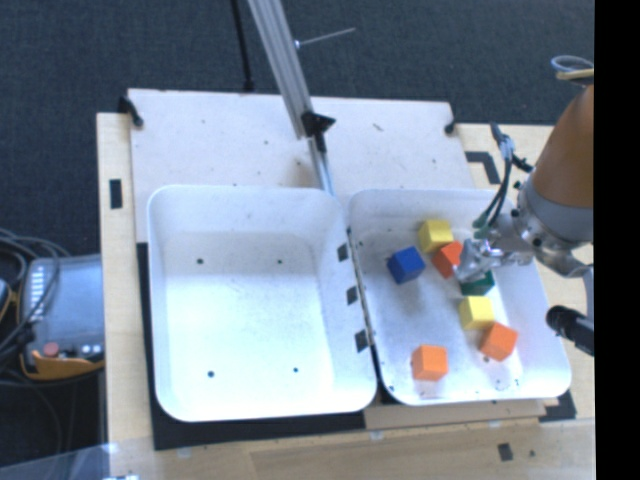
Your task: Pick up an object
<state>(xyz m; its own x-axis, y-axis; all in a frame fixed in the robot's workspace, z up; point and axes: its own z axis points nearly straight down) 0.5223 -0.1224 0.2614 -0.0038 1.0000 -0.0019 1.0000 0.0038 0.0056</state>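
Right bin, fingers low over green block.

A single fixed camera is mounted above the bench and looks down at a slant. Its field covers the left bin and right bin in full, plus surrounding dark floor. The arm enters from the right edge, at medium range.
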